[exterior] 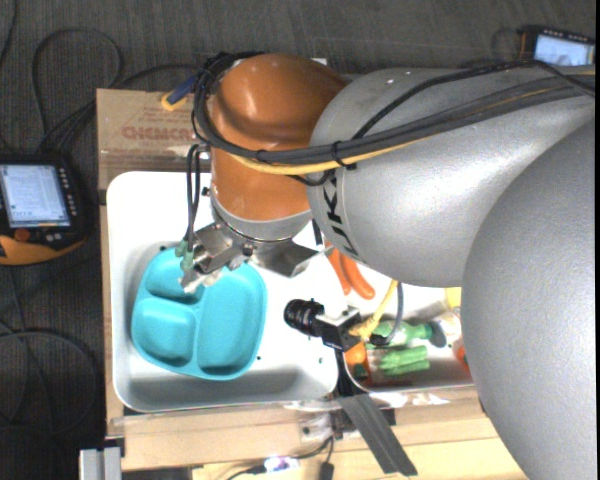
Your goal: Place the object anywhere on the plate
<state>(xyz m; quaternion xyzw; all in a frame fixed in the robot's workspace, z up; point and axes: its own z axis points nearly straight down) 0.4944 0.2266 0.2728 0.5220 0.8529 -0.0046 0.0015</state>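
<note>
Placement step probable: end effector (pixel 202 264) over far-left rim of turquoise plate (pixel 200 323), grip state and contents indeterminate; next, release onto plate.

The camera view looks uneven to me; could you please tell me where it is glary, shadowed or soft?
In the camera view, the white bin looks overexposed along its left wall; the arm's grey shell carries a soft sheen; the turquoise plate is evenly lit and fairly sharp; the clutter in the right bin lies in the arm's shade.
</note>
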